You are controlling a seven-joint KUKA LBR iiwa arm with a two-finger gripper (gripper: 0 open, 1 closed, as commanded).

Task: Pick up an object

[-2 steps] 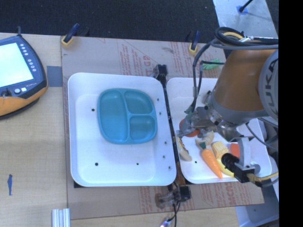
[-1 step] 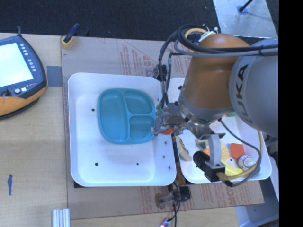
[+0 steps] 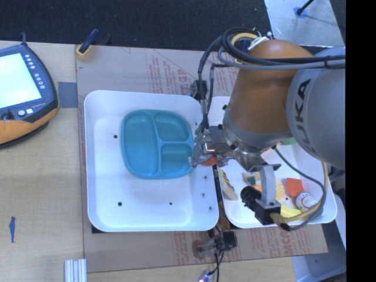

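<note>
A blue divided plate point(image 3: 155, 144) lies in the left white bin point(image 3: 106, 210). In the right white bin point(image 3: 329, 207) I see several small items: an orange block point(image 3: 293, 187), a small white and red bottle point(image 3: 303, 201), a yellow piece point(image 3: 289, 211), a green bit point(image 3: 250, 180) and a tan object point(image 3: 228, 188). My gripper point(image 3: 203, 151) hangs low over the wall between the two bins, right at the plate's right rim. A small red thing point(image 3: 207, 162) shows just beneath it. The arm's bulk hides much of the right bin.
A tablet in an orange case point(image 3: 20, 93) rests on the bench at far left. A blue and yellow clamp point(image 3: 87, 43) sits behind the left bin. Cables point(image 3: 214, 242) trail in front of the bins.
</note>
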